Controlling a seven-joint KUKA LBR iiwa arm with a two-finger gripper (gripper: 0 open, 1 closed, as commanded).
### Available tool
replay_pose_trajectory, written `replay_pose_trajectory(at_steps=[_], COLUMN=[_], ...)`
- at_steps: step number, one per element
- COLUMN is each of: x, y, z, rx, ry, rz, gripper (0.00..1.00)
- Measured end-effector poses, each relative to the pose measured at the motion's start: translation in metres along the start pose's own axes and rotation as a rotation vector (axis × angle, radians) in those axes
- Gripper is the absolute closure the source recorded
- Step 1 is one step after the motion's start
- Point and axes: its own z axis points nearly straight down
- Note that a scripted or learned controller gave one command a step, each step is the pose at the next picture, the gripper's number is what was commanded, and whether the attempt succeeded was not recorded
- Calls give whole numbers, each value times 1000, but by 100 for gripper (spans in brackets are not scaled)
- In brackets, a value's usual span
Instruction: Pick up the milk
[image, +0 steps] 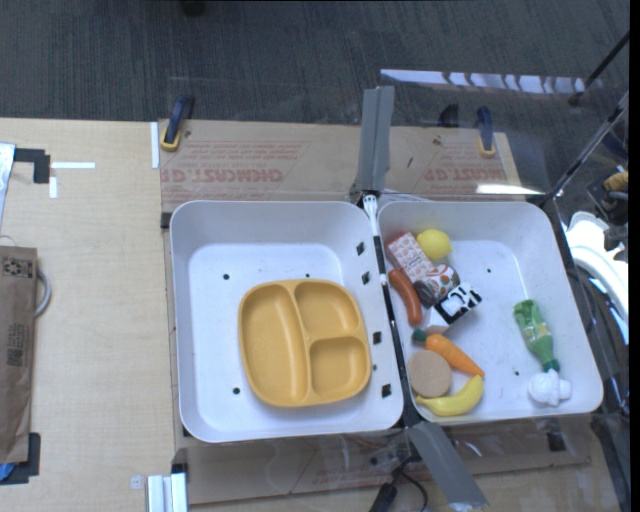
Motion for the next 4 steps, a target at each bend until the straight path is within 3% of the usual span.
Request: replay_pose_trajectory(at_steps=[1,2,3,4], x=[0,1,-5,-5], y=[0,0,-8,-8], z=[0,-8,0,0], rx=[0,0,1,1], ry=[0,-6,-1,-1], rz=[0,-4,122,123], gripper=[0,100,100,0])
